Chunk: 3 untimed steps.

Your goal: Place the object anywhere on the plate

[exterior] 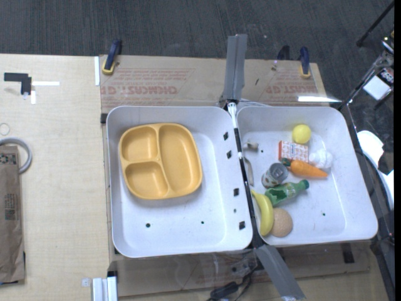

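plate (161, 161): left bin (169, 231), mid-left | carrot (308, 169), bottle (287, 192), banana (264, 212): right bin (341, 218) | claw: cannot tell

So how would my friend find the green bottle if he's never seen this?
Look in the right white bin, the one full of small things, not the left bin with the yellow plate. Near its middle, below the orange carrot and beside the banana, lies the green bottle on its side. It's the only green thing there.
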Each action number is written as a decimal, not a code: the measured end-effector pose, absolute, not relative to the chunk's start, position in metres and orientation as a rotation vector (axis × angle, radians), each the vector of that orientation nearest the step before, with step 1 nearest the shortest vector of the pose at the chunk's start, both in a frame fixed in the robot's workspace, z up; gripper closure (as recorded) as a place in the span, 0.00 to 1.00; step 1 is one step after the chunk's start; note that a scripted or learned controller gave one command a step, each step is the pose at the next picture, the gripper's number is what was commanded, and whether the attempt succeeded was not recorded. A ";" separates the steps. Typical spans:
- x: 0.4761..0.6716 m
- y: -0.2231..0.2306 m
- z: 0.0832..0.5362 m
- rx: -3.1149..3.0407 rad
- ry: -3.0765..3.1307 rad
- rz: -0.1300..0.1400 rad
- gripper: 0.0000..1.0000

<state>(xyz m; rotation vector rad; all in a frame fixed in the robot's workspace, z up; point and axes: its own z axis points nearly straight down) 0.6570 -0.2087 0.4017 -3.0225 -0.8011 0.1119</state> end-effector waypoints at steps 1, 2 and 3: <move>0.658 -0.208 0.405 -3.017 -0.809 0.128 1.00; 0.659 -0.206 0.409 -3.012 -0.816 0.144 1.00; 0.660 -0.205 0.412 -3.008 -0.823 0.160 1.00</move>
